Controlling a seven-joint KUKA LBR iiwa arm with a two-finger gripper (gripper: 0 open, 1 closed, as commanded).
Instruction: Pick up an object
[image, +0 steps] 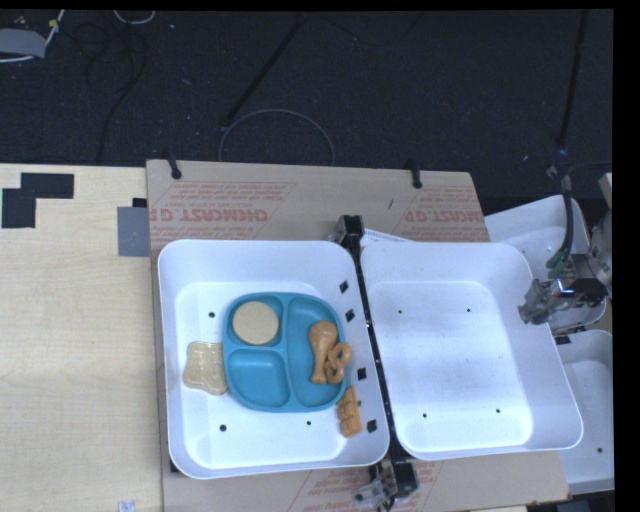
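Two shallow white plastic bins sit side by side on the counter: the left bin (190, 290) holds a blue three-compartment plastic tray (270, 385) with a round tan cookie-shaped piece (254, 322) in its upper-left compartment and a tan pretzel-like twisted piece (328, 352) in its right compartment. A pale beige toast-shaped piece (205, 368) lies touching the tray's left edge, and a small orange-brown lumpy piece (348, 412) lies just beside its lower right corner. Beyond the right bin (460, 370), the hand (545, 300) sits at the rim's right edge, its finger state impossible to tell.
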